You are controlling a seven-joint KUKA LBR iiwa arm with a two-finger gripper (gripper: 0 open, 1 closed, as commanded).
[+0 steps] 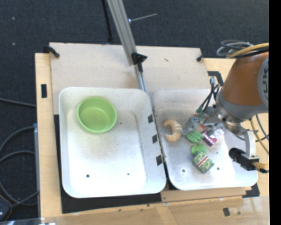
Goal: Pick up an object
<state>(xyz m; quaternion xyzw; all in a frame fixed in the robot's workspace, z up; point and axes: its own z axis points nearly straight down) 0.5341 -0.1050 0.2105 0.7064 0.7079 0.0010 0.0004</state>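
My gripper (200, 125) hangs low over the right bin (178, 177), under the grey and orange arm that comes in from the right. Just below it lie a small green object (194, 137) and a pink and white packet (212, 136). A tan curved piece shaped like a croissant (173, 129) lies to their left. A green, red and white packet (201, 159) rests nearer the bin's front. The gripper sits right above the green object, and I cannot see whether they touch.
A lime green bowl (97, 115) stands in the far left corner of the left bin (107, 172). A metal pole (123, 29) rises at the back between the bins. Cables and a black connector (241, 158) hang by the right bin's right edge.
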